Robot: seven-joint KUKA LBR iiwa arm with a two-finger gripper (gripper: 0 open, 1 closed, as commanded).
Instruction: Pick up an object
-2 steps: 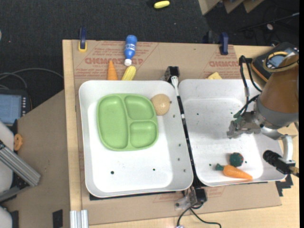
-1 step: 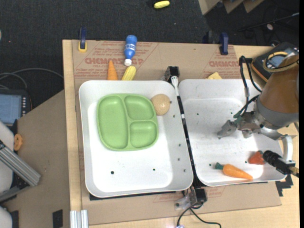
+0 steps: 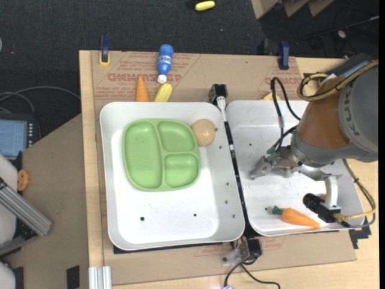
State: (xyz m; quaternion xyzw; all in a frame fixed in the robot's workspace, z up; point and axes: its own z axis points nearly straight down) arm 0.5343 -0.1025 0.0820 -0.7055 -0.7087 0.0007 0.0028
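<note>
Claw [image 3: 258,170] is low in the right bin [image 3: 252,122], and we can't tell if it's spread or closed; the toy carrot [image 3: 296,217] lies just below-right of it, looks light, stiff and slick, so we'd grip across its thick middle.

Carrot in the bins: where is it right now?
In the camera view, the carrot lies in the right bin near its bottom edge, below and to the right of the pincer and apart from it.
</note>
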